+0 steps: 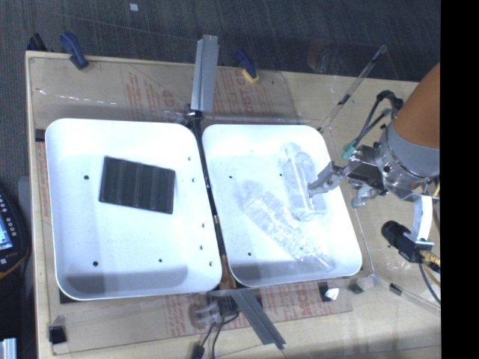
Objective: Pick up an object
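The shallow white left bin [67,148] holds one thing: a flat, dark grey ribbed rectangular pad [138,185], lying slightly askew near its middle and well apart from the walls. Across the black divider, the shallow white right bin [239,268] holds two clear plastic items that nearly vanish against the white floor. A crinkled transparent plastic wrapper or bottle [281,223] lies diagonally from the bin's centre toward its near right corner. A second clear plastic bottle-like piece [299,179] lies just beside it, pointing up toward the far right.

At the right rim, the arm's two-finger gripper [329,179] sits at the edge of this bin, its grey tip touching or just over the upper clear piece. Whether the fingers are spread or closed cannot be told, and nothing is visibly held between them.

The risks, as I judge them: the clear plastic is slick and light, so it may slide or crumple away under a pinch; the two pieces lie close, so one may nudge the other; and working so near the bin wall could catch a finger on the rim.
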`<state>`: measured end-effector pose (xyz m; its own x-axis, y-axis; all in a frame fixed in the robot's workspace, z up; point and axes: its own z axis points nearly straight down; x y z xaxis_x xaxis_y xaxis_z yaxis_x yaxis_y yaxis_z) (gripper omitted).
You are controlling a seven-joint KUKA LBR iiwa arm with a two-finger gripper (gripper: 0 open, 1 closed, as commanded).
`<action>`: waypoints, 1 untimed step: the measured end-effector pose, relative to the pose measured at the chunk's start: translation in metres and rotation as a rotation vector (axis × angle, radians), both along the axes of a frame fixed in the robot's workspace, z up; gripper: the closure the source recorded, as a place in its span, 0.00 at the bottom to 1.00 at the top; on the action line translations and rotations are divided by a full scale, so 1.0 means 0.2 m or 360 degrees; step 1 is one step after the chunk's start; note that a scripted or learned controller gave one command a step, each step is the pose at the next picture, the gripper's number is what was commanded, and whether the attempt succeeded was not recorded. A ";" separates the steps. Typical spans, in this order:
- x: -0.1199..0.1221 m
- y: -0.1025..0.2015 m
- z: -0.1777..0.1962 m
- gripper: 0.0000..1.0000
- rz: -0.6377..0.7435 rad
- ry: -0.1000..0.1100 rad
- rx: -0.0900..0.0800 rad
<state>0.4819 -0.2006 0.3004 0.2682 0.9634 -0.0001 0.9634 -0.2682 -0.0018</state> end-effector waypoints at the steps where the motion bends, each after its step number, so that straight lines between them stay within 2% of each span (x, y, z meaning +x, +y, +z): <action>1: 0.03 -0.02 0.04 0.00 0.0036 -0.0001 0.0000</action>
<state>0.4875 -0.2036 0.3079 0.2461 0.9692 -0.0003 0.9692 -0.2461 -0.0015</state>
